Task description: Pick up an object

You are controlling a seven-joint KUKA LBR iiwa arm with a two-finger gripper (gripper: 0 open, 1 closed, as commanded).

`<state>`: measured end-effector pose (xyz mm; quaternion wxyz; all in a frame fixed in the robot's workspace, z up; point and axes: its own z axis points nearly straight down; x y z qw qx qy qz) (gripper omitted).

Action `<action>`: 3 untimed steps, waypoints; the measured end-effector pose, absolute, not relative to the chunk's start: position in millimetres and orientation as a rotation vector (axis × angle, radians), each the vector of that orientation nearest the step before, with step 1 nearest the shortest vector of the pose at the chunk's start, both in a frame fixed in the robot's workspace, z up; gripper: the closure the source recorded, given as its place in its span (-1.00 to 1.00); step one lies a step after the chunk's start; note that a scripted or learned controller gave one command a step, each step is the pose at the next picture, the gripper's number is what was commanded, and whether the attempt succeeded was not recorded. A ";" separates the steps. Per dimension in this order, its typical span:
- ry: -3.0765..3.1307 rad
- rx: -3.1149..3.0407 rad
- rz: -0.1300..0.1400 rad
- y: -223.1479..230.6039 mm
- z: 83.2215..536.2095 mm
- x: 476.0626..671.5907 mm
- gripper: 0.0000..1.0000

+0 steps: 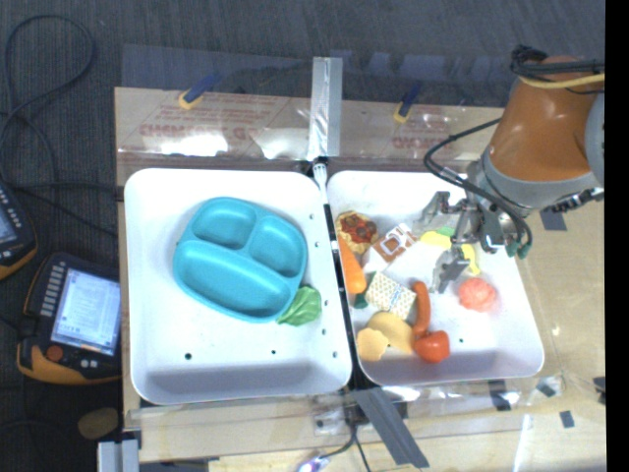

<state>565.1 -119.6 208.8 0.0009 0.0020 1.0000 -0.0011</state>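
Now | gripper [454,249] fingers spread, holding nothing | pink ball [479,294] just beside, right bin [526,347]

Two shallow white plastic bins sit on a pale tan bench, the left bin [147,362] holding a bright turquoise sectioned plate [241,257] and a light green leaf-shaped toy [303,307]. In the right bin [521,347] lie a round slice speckled red and brown [356,229], an orange carrot-like stick [353,272], a small white and brown box [395,243], a pale checked square in cream and green [387,292], a red-orange sausage shape [422,303], a red tomato-like ball [431,345], a yellow-tan lump [384,335], a pink-red round piece [479,295] and a yellow piece [469,256]. The arm shows a broad orange band [545,126] over grey metal.
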 end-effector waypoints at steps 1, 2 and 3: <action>3.124 -0.302 -0.004 -107.8 251.5 547.7 -1.00; 3.139 -0.081 -0.001 -131.0 98.9 540.0 -1.00; 3.122 0.192 0.000 -190.8 90.2 579.6 -1.00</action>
